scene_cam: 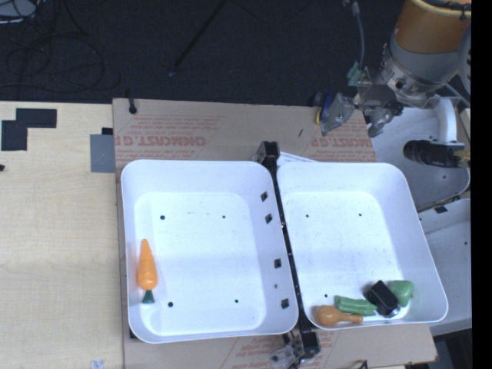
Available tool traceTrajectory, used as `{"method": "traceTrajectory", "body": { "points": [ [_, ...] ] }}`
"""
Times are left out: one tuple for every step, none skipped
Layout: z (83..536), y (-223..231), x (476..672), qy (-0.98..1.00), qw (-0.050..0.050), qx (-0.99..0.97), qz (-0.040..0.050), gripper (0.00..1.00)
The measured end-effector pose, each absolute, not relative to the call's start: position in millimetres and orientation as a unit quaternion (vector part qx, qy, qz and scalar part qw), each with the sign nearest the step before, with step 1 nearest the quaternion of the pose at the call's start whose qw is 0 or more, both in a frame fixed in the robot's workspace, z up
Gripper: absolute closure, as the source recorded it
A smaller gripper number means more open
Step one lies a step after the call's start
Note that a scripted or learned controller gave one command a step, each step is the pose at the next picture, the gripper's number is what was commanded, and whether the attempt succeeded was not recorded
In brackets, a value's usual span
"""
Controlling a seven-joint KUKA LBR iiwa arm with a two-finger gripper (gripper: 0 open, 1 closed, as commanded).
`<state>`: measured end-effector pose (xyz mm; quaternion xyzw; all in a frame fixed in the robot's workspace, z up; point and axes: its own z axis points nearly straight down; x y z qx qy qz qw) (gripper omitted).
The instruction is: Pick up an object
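An orange toy carrot [146,266] lies by the left wall of the left bin [192,177]. In the front right corner of the right bin [346,177] sit a black block [382,297], a green piece [401,288] behind it, a long green piece [354,305] and an orange-tan piece [337,316]. My gripper [356,123] hangs high above the cardboard behind the right bin, far from all of them. Its fingers stand open with nothing between them.
Both bins rest on a brown cardboard sheet [200,133]. A black hinge strip [278,229] runs between the bins. A wooden bench top [54,244] lies to the left, and cables trail over the dark floor behind.
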<state>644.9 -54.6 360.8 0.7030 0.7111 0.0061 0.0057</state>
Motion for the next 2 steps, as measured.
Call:
{"method": "traceTrajectory", "body": {
  "points": [
    [176.8,-9.2,640.7,0.709,-0.007,0.706,-0.0053,0.00],
    [196.9,-12.4,643.4,0.708,-0.002,0.706,-0.0018,1.00]
  ]
}}
